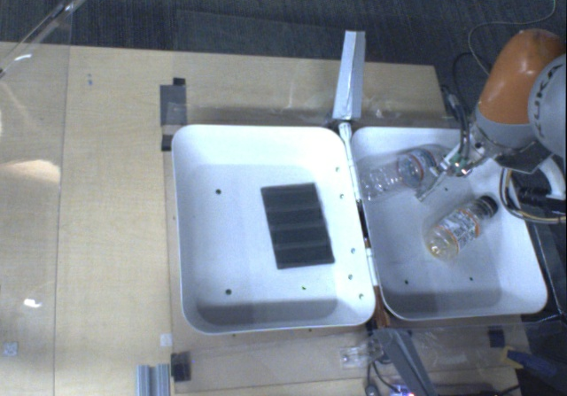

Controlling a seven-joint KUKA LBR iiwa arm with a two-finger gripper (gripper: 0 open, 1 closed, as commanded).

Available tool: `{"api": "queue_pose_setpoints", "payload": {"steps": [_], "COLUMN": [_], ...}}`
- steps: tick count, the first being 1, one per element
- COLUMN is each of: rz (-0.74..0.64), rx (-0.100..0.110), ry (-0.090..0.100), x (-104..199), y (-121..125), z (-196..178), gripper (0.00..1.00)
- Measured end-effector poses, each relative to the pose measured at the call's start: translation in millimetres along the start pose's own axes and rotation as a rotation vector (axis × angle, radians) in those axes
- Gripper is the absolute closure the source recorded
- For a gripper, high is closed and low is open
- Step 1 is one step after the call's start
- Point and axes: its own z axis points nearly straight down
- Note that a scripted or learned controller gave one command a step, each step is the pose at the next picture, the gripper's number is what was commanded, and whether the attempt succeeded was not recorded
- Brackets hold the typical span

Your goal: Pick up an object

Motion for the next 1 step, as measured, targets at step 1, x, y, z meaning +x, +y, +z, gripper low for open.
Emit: {"api": "queue_pose_setpoints", "payload": {"steps": [1], "rz": [-0.088], "rx": [0.002], "ry": [-0.01], "x": [1.6], "y": [0.0], "z": [0.0], "gripper": [0.0]}}
